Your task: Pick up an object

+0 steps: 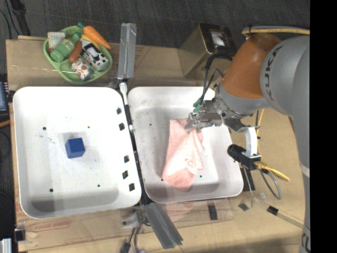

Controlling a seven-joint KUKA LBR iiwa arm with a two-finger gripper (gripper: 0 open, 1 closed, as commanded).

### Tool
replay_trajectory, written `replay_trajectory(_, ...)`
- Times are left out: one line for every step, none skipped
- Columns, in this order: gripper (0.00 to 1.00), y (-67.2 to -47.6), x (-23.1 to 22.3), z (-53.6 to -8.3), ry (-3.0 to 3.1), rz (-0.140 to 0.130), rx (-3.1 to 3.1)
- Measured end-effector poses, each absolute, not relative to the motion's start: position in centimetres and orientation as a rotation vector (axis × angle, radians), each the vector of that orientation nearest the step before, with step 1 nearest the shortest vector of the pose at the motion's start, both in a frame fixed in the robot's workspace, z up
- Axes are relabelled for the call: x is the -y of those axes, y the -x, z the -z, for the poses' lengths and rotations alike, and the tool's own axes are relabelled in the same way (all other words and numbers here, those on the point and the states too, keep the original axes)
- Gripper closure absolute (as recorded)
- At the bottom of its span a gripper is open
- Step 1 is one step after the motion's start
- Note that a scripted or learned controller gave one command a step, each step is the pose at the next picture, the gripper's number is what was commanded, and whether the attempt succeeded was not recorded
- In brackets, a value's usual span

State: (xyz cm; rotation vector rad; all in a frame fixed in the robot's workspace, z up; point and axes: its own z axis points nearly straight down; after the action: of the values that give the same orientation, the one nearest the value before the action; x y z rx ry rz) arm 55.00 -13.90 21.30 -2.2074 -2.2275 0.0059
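A crumpled pink cloth (183,154) lies in the right bin (152,183), stretching from its middle toward the near edge. My gripper (196,121) sits right at the cloth's upper end, touching or just over it. The arm comes in from the right, its orange band above the wrist. A blue cube (75,147) rests on the floor of the left bin (31,194), far from the gripper.
A green bowl (61,70) with toy food, including an orange carrot, stands on the bench behind the left bin. A grey divider bar with black clips runs between the two bins. A tan box sits behind the right bin.
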Motion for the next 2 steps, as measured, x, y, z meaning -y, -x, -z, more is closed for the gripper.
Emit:
replay_trajectory(0.00, -57.1, 9.9, -11.3, 2.236, -0.006, 2.200)
replay_trajectory(0.00, -55.5, 10.0, -10.0, 2.150, 0.018, 2.308)
